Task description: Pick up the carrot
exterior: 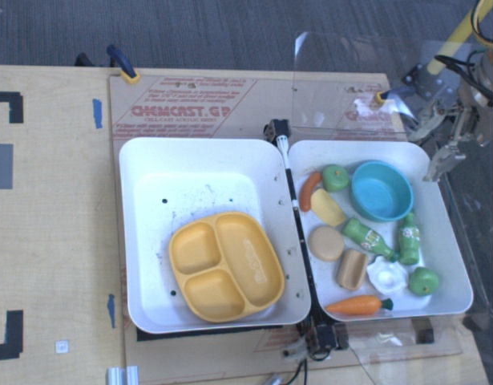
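The carrot point(354, 305) is orange with a small green tip at its right end. It lies flat along the near wall of the right bin point(458, 239). My gripper point(438, 157) hangs at the far right corner of that bin, above the rim and beyond the blue bowl point(381, 189). It is well away from the carrot, with nothing seen in it. The arm's metal wrist comes in from the upper right.
The right bin is crowded: a red-orange sausage shape point(310, 189), a green apple point(336, 177), a yellow piece point(326, 208), a tan round point(326, 243), two green bottles point(368, 237), a brown cylinder point(352, 269), a white piece point(388, 277). A yellow divided plate point(224, 265) lies in the left bin.
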Robot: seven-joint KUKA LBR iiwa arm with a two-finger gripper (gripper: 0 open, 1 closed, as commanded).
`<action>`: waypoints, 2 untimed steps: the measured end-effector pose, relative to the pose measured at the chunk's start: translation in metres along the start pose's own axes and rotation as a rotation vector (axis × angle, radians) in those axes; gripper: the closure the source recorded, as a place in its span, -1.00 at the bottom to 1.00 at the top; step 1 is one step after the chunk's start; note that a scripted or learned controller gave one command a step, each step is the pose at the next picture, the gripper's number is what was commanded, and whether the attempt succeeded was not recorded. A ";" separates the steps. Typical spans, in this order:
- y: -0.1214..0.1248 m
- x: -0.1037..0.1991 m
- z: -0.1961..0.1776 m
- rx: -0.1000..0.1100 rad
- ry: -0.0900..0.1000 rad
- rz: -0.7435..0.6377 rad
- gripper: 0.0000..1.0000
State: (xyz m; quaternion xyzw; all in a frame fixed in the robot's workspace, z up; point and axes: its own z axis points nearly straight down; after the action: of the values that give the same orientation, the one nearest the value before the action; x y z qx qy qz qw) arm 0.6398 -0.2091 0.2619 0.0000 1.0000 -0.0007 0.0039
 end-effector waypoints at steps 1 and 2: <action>0.105 -0.015 -0.055 -0.004 -0.009 0.013 -1.00; 0.164 0.100 0.004 -0.004 0.008 0.020 -1.00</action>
State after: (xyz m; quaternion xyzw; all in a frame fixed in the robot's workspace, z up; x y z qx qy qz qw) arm 0.5394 -0.0454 0.2573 0.0097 1.0000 0.0014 0.0000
